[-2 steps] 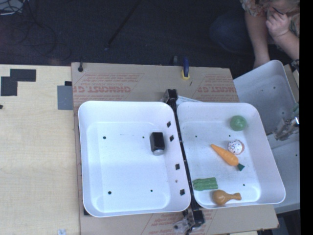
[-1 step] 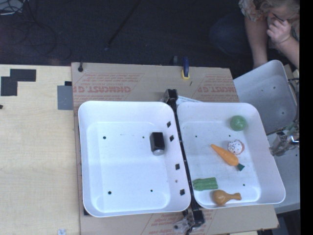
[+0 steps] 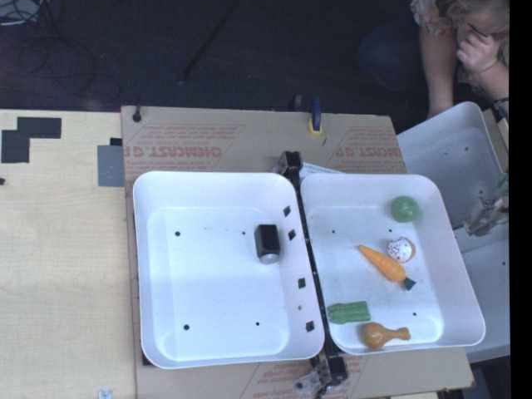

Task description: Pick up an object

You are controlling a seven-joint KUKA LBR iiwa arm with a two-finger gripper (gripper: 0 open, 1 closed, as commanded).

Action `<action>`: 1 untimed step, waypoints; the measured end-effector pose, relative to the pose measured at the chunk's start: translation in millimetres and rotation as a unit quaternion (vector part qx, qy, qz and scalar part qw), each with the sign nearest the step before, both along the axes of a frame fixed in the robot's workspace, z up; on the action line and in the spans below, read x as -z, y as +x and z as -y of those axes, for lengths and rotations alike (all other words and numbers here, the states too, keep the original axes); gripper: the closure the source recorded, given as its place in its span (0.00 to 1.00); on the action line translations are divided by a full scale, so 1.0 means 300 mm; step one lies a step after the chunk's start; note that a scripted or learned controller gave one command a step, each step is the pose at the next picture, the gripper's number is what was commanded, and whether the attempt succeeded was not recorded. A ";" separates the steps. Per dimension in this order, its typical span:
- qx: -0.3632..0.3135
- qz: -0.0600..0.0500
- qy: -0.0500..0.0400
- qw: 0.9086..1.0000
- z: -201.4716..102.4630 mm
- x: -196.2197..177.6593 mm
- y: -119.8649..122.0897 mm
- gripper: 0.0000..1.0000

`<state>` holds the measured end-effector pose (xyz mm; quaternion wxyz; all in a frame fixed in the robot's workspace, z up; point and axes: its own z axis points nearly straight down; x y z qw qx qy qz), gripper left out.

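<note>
End effector (image 3: pixel 486 216) sits just past the right bin's (image 3: pixel 342 243) right edge; you cannot tell its state. Carrot (image 3: pixel 382 263) lies mid-bin.

The left bin (image 3: pixel 158 223) holds a dark block (image 3: pixel 267 242) near its right wall, while the right bin (image 3: pixel 453 273) holds a green ball (image 3: pixel 406 209), white ball (image 3: pixel 400 248), carrot (image 3: pixel 384 263), green piece (image 3: pixel 348 312) and yellow gourd (image 3: pixel 381 334)

Red lettering, printed upside down, runs across the brown board (image 3: pixel 249 144) under the white bins (image 3: pixel 145 223), well to the left of the gripper (image 3: pixel 489 214) and farther back. It appears to read "CHEMCAST GP", repeated along the sheet. Fainter red print on the board's near edge is illegible.
</note>
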<state>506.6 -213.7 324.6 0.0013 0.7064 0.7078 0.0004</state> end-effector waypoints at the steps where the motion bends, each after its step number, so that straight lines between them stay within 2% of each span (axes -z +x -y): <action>1: 0.001 -0.003 0.001 1.000 -0.008 0.106 -0.071 1.00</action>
